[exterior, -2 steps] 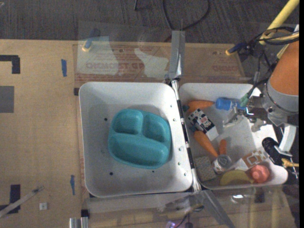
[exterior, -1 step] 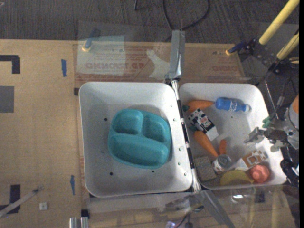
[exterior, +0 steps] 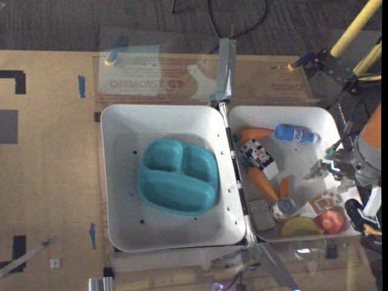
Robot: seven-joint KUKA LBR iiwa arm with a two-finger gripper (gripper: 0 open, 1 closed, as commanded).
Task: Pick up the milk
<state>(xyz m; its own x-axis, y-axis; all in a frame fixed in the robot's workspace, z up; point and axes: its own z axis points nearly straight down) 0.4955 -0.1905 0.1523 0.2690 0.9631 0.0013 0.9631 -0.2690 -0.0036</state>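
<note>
The milk (exterior: 257, 154), a cow-patterned carton, lies in the right bin (exterior: 321, 115) at about ten o'clock, touching a carrot (exterior: 264, 184) at its five o'clock. The gripper (exterior: 327, 165) hovers near three o'clock, well apart from it; I cannot tell its opening. A descent here risks missing the carton, or snagging the carrot or blue bottle (exterior: 296, 133).
</note>
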